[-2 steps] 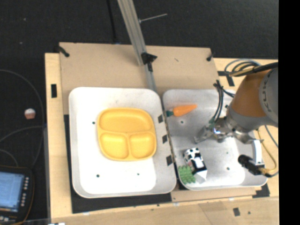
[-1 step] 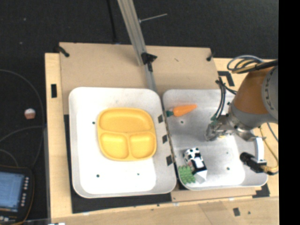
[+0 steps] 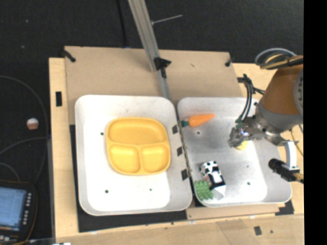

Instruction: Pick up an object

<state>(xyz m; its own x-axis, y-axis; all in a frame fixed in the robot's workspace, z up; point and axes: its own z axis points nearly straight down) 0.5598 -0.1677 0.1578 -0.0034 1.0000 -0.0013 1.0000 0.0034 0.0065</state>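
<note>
Yellow object (image 3: 243, 146): lay under the gripper (image 3: 238, 141) in the right bin (image 3: 255, 188) (grip state impossible to tell).
Carrot (image 3: 200, 120): near the bin's far-left corner.

Yellow tray (image 3: 138, 145), orange carrot (image 3: 200, 120), white bins (image 3: 92, 152)
</note>
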